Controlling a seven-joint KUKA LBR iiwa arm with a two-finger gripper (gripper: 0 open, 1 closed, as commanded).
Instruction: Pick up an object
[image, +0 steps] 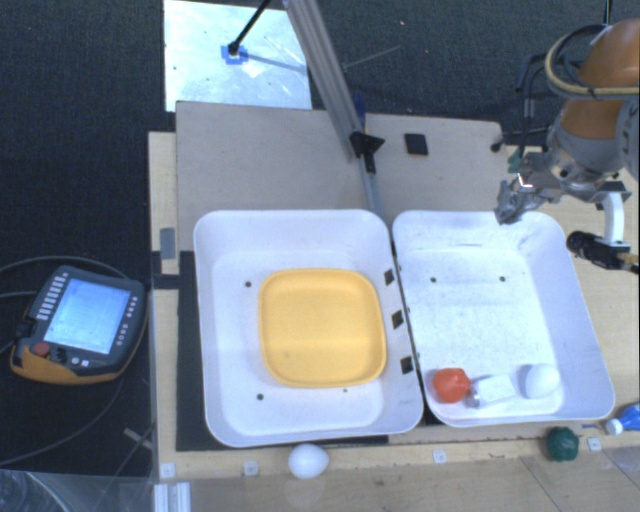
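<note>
Bench, two white bins — yellow plate (322, 327) in left bin (225, 300).
Gripper (510, 208) over right bin's (480, 300) far rim — finger state unclear; orange ball (450, 384) near front.

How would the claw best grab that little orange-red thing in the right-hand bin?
Across the orange-red lump's rounded body, probably coming straight down from above. A small white item lies close on one side and the bin's rim is near, so the fingers should close along the freer direction. The claw hovers at the far rim.
</note>
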